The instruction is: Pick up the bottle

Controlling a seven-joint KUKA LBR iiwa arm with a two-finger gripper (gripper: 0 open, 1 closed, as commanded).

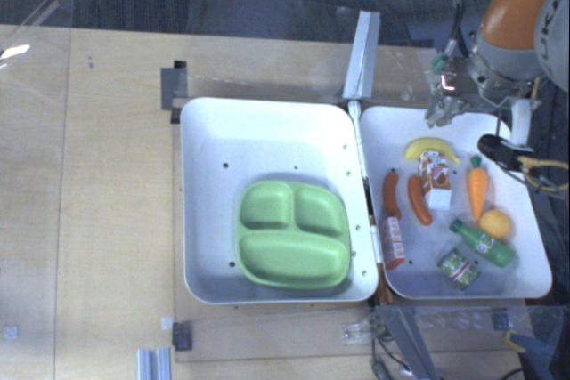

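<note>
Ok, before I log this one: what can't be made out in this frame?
- Tool: small and blurred at the right bin's far rim; finger state unreadable.
- Green bottle: label too small to read; the yellow fruit seems to touch it, contact unclear.
- Arm: cut off by the camera view's right edge.

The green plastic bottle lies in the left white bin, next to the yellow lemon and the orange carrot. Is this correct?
Not quite. The camera view shows the green plastic bottle lying in the right white bin, not the left one. It is next to the yellow lemon and the orange carrot, as you say.
</note>
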